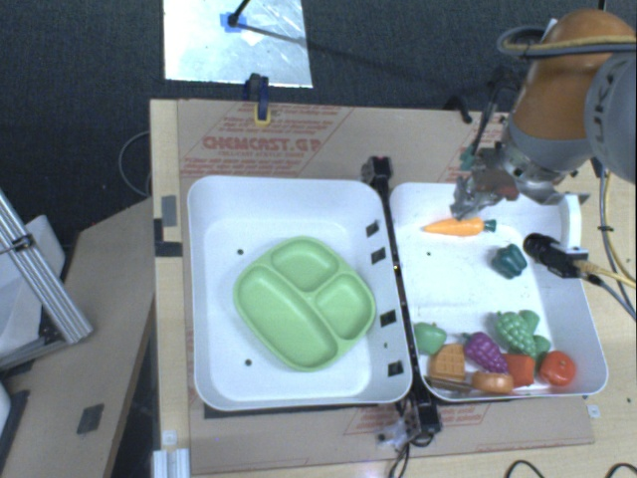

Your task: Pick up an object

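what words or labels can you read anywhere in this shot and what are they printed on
"CHEMCAST GP" in red, as best it reads, on the brown paper-covered board behind the left bin.
More red print on the same board behind the right bin and along the front edge: too blurred to read.
No print that can be read on the green plate, the toy carrot or the toy food pile.
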Available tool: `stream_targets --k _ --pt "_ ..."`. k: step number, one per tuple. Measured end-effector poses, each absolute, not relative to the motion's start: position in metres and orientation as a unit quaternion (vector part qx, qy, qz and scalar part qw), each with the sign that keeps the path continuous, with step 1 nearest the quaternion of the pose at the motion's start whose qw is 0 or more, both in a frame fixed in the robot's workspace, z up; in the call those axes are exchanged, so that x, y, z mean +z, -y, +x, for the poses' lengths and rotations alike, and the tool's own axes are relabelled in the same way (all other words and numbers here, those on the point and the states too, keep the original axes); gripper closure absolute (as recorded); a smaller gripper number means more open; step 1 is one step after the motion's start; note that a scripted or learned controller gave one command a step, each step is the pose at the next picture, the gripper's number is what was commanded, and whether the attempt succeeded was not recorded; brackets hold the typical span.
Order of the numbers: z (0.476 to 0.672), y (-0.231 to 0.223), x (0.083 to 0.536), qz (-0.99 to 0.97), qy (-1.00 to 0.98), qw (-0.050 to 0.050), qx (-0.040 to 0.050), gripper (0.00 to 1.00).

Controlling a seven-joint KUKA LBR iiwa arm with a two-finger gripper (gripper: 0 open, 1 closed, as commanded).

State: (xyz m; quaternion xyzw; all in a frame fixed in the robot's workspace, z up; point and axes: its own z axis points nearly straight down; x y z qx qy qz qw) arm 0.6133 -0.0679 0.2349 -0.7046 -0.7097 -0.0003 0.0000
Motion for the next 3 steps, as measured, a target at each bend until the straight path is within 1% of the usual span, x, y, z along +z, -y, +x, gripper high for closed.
stream_targets --k 1,3 --pt "0.6121 0.0596 0.2159 -0.705 0.709 -0.001 -0.0006 1.0" --pt "0.6143 0.0553 0.2149 -0.706 0.708 -0.001 -0.0008 1.0"
